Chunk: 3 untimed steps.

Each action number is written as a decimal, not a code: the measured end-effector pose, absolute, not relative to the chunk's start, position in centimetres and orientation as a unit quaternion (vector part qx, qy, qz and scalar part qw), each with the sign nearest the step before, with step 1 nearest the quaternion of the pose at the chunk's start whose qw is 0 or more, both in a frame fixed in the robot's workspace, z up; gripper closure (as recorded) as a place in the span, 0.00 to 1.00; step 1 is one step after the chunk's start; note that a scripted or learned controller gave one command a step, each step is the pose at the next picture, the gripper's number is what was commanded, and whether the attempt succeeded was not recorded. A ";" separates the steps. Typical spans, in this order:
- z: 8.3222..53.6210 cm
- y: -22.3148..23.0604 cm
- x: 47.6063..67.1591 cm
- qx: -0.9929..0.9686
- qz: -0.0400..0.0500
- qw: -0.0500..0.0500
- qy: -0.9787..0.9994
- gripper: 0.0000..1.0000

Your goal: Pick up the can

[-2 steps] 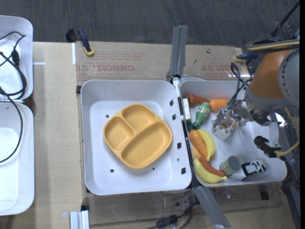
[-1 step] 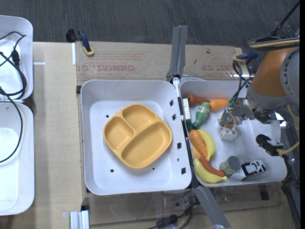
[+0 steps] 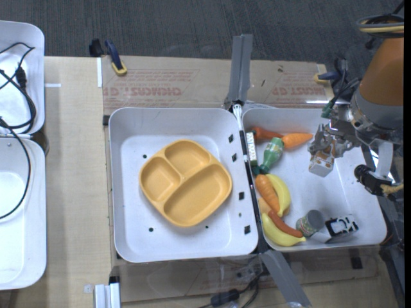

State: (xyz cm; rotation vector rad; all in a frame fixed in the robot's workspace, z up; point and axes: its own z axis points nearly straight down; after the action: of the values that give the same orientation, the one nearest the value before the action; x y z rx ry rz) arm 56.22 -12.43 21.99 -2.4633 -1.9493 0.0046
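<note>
The can (image 3: pixel 311 222) lies on its side near the front of the right bin (image 3: pixel 372 217), grey-green with its round end facing up, beside the bananas. My gripper (image 3: pixel 323 154) hangs over the back right part of that bin, well behind the can and a little to its right. Nothing shows between its fingers.
The right bin also holds a green bottle (image 3: pixel 271 154), two carrots (image 3: pixel 286 138), bananas (image 3: pixel 277 210), a red pepper (image 3: pixel 282 225) and a small black and white object (image 3: pixel 341 227). A yellow divided plate (image 3: pixel 185 182) lies in the left bin (image 3: pixel 125 172).
</note>
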 end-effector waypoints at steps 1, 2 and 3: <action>26.7 -5.0 56.9 -0.789 0.002 0.000 -0.614 1.00; 27.5 -5.1 57.0 -0.789 0.004 0.001 -0.615 1.00; 25.3 4.8 53.4 -0.701 0.003 0.001 -0.713 1.00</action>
State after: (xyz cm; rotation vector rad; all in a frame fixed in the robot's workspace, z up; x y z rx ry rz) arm 53.39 4.81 25.31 -2.2019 -2.2370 0.0088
